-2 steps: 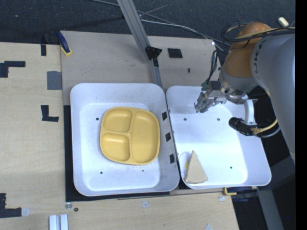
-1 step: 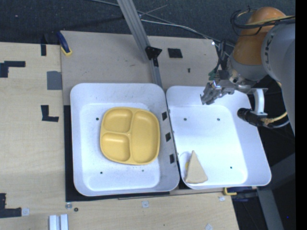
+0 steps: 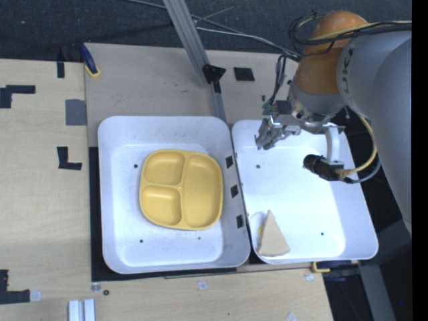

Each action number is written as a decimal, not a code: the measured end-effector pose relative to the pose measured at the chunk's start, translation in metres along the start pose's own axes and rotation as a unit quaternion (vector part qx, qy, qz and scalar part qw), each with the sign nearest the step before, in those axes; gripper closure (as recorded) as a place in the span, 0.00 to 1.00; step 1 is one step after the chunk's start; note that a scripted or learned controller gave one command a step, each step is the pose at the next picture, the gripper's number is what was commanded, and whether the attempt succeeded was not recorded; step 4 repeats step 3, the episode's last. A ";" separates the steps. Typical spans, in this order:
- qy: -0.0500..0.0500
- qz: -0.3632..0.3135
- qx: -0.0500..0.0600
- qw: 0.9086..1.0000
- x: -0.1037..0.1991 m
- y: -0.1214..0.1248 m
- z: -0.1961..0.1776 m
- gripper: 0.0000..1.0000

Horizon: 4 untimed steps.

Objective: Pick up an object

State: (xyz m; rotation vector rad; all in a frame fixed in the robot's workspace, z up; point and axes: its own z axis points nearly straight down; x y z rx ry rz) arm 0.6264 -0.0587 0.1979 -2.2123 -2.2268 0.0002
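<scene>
A yellow sectioned plate (image 3: 181,189) lies in the middle of the left bin (image 3: 120,139). A pale wedge-shaped object (image 3: 271,235) rests at the near left corner of the right bin (image 3: 348,233). My gripper (image 3: 267,138) hangs over the far left corner of the right bin, well away from the wedge. Nothing shows between or under its tips.
A slanted metal pole (image 3: 190,35) crosses the bench behind the bins and ends near the divide between them. The arm's grey body and cables (image 3: 361,159) overhang the right bin's far right side. Black tape marks dot the bench on the left.
</scene>
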 end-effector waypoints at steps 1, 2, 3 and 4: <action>0.000 0.000 -0.001 1.000 0.055 -0.007 -0.013 1.00; 0.000 0.000 0.001 1.000 0.104 -0.019 -0.005 1.00; 0.000 0.000 0.001 1.000 0.158 -0.036 0.000 1.00; 0.000 0.000 0.001 1.000 0.158 -0.036 0.000 1.00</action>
